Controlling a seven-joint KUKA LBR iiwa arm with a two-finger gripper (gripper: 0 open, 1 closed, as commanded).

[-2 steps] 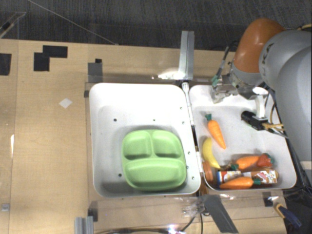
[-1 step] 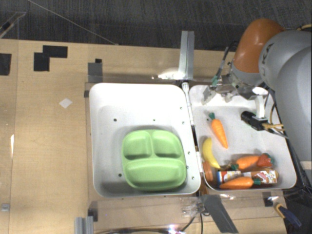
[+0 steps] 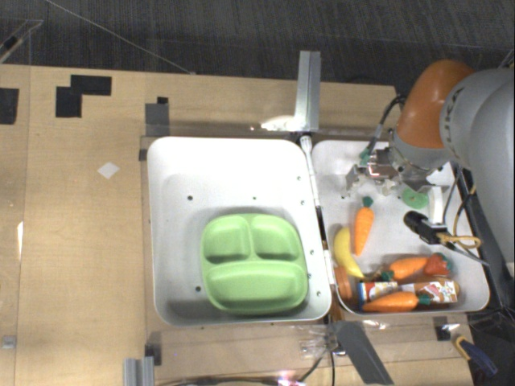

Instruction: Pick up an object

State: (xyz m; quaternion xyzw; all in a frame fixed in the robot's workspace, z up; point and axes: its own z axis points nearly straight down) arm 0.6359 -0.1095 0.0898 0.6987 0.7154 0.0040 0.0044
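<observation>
I see the gripper (image 3: pixel 378 177) hovering in the right bin (image 3: pixel 475 292), just above 1 carrot (image 3: pixel 364 227). Its fingers seem spread, gripping nothing.

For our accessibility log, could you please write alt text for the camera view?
A grey robot arm's gripper hangs over the right white bin, above a toy carrot, banana, more carrots and a small carton. The left bin holds a green divided tray.

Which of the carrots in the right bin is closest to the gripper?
The upright carrot beside the banana, just below the gripper. The other two carrots lie along the bin's lower edge by the bottle.
</observation>
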